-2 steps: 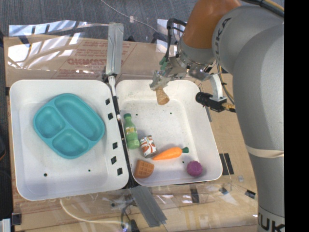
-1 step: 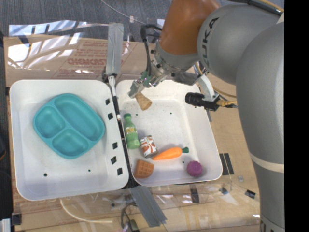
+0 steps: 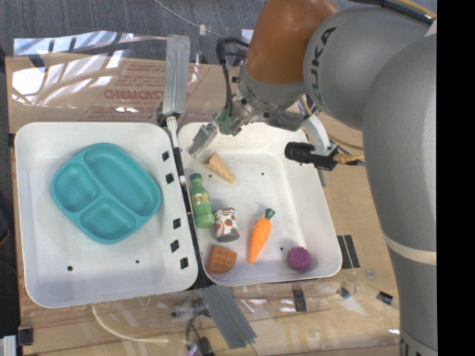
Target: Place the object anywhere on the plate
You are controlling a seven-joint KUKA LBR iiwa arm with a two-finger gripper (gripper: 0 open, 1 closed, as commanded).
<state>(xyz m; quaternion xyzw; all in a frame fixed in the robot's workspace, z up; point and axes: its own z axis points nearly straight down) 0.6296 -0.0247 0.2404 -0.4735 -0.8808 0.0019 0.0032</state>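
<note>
Cardboard sheeting covers the bench, and two shallow white bins sit on it side by side, joined at a taped seam. Left bin: holds one teal plate with three compartments, lying flat and bare. Right bin: holds six small items. A tan wedge lies near the upper left corner. A green bottle lies along the left wall, with a small can just beside its lower end. A waffle piece sits below the can at the bin's near edge. A toy carrot lies tilted in the middle, and a purple ball rests toward the lower right corner. The gripper hangs over the right bin's upper left corner, just above and left of the wedge, apart from it. Whether its claw is wide or narrow cannot be told from this view; nothing is seen held in it. All items are in the right bin, none on the plate.
</note>
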